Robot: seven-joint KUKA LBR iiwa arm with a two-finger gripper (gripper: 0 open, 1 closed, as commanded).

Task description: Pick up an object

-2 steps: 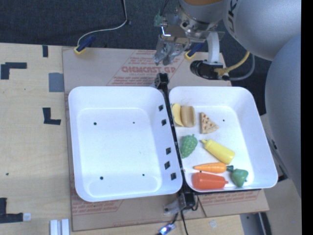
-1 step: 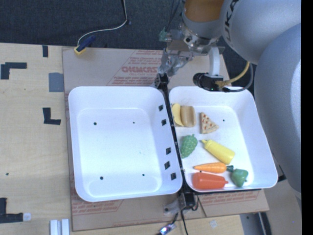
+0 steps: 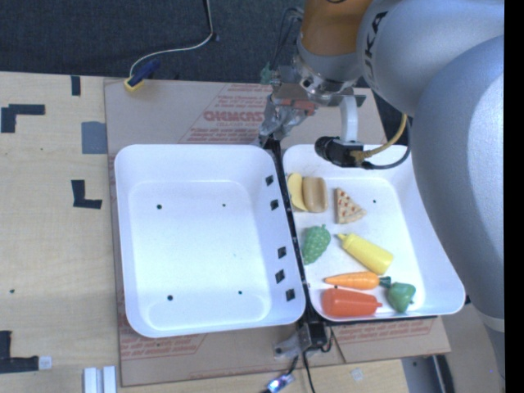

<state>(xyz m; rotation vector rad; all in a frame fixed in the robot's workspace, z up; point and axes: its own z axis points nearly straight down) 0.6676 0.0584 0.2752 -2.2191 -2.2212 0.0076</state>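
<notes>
The right bin [image 3: 426,244] holds several toy foods. A yellow and tan bun piece [image 3: 306,193] lies near its back left, with a pizza slice [image 3: 349,208] beside it. A green broccoli [image 3: 315,243] lies against the left wall, and a yellow bottle [image 3: 367,252] sits right of it. Along the front lie an orange carrot [image 3: 355,281], a red pepper [image 3: 350,303] and a green pepper [image 3: 400,295]. My gripper [image 3: 275,129] hangs over the back end of the divider between the bins, apart from all the foods.
The left bin [image 3: 135,219] stands beside the right one on a cardboard sheet [image 3: 213,117]. A black cable with a blue and yellow plug [image 3: 142,73] lies at the back. The grey arm [image 3: 458,97] covers the right side of the view.
</notes>
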